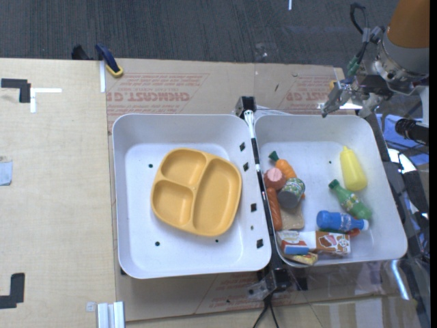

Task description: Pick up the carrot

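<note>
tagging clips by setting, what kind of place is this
Probably a robot lab test bench, not a kitchen: two white bins on cardboard, toy food like a carrot, and a grey-and-orange arm at the right edge.

right bin (382,244): carrot (285,167) crowded against left wall by pink item (274,177), grey block (291,193), hot dog (274,209) | open floor between cluster and yellow bottle (353,169) | left bin (130,203): divided plate (196,190) central, margins free

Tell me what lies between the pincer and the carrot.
In the camera view, the pincer hangs over the right bin's far rim. Between it and the carrot lies only bare white bin floor.
</note>
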